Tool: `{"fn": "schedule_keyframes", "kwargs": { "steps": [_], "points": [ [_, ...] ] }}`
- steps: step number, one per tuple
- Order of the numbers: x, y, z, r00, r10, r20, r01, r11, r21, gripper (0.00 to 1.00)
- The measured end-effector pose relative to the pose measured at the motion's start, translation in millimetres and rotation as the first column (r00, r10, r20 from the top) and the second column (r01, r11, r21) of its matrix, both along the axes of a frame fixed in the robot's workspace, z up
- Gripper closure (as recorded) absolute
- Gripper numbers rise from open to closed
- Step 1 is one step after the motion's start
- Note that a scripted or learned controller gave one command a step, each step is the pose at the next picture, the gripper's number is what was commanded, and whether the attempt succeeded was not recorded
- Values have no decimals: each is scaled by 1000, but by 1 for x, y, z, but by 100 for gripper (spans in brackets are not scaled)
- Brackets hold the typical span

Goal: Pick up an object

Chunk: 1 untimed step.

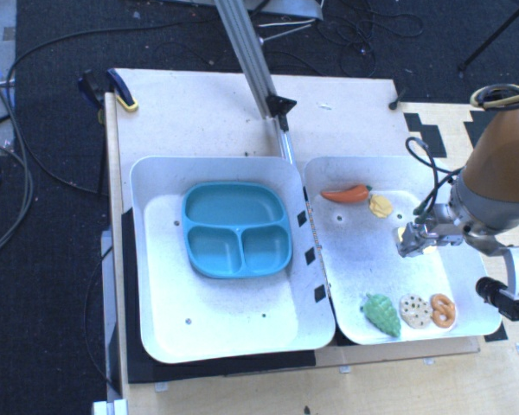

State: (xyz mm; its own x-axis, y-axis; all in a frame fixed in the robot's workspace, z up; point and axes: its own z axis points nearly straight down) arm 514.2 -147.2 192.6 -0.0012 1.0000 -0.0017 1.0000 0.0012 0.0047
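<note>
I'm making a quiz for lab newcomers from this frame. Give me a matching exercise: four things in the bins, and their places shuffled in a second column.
Things:
1. blue divided plate
2. orange carrot
3. green leafy toy
4. pretzel

Places:
A. right bin, far edge
B. left bin, middle
C. right bin, near right corner
D. right bin, near edge, left of the cookie

Pairs: 1-B, 2-A, 3-D, 4-C

The divided plate is light blue, the carrot orange, the leafy toy green, the cookie pale with dark dots, the pretzel orange-brown.
</note>
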Motion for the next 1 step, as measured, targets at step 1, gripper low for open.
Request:
{"fn": "schedule_keyframes", "kwargs": {
  "steps": [1],
  "points": [
    [1, 1, 43, 1000, 1, 1, -1, 1000, 0, 100]
  ]
}}
